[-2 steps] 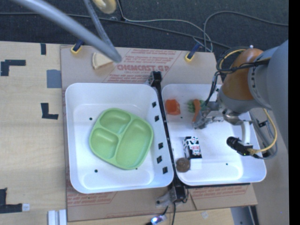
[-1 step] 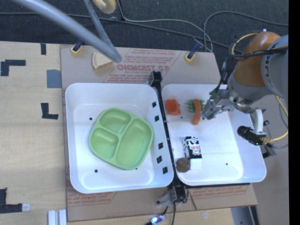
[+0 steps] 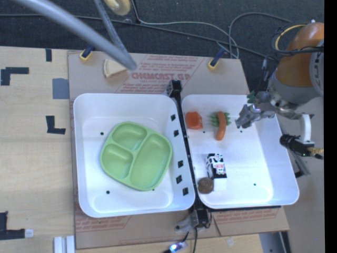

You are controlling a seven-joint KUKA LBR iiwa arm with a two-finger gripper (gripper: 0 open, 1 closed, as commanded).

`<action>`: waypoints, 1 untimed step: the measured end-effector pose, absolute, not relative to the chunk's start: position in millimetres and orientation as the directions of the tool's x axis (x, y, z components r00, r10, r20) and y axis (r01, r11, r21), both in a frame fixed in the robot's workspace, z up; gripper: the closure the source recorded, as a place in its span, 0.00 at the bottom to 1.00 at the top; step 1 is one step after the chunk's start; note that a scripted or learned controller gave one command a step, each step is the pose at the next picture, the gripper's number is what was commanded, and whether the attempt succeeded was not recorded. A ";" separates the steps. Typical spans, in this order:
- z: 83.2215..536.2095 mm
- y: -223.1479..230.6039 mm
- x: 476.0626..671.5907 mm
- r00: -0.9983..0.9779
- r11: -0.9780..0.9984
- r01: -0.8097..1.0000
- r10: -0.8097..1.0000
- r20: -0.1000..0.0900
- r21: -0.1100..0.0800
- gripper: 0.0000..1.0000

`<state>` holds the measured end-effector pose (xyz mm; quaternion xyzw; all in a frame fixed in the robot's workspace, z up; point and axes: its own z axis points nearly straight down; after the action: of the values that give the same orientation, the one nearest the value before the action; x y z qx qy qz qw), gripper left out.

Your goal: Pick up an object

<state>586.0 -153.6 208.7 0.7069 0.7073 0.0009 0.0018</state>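
Observation:
In the right bin (image 3: 263,162) lie an orange-red block (image 3: 194,120), a carrot with a green top (image 3: 220,124), a black-and-white cow-patterned carton (image 3: 216,165) and a small brown round piece (image 3: 205,185). My gripper (image 3: 245,117) hangs over the right bin's upper right part, just right of the carrot, and nothing shows between its fingers. The arm's orange band (image 3: 305,41) sits above it at the right edge.
The left bin (image 3: 89,141) holds a green divided plate (image 3: 137,155). A black divider with clips (image 3: 181,146) runs between the bins. Cables (image 3: 231,36) trail across the dark surface behind. A grey pole (image 3: 68,20) crosses the upper left.

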 end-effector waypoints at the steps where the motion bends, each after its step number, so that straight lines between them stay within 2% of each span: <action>1: 234.6 -153.3 586.8 -0.002 0.002 1.000 1.000 -0.001 0.002 1.00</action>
<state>586.8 -153.3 234.6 0.7066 0.7076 0.0006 0.0010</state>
